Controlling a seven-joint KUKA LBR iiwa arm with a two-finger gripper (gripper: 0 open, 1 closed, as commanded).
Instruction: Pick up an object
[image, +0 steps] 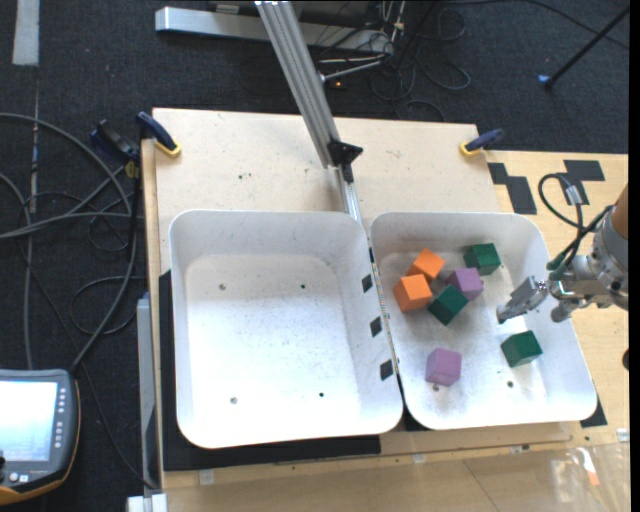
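Several small blocks lie in the right bin (560, 395). Two orange cubes (412, 291) sit near its left wall beside a purple cube (467, 282) and a dark green block (448, 303). Another green block (482, 257) lies at the back, a second purple cube (443, 366) toward the front, and a third green block (521, 348) at the right. My gripper (540, 304) reaches in over the bin's right side, just behind that third green block. Its fingers (518, 300) are spread open with nothing between them.
The left bin (200, 300) stands beside the right one, sharing a middle wall. A slanted metal pole (305, 90) rises from behind the bins. Cables and a teach pendant (35, 430) lie on the floor at the left.
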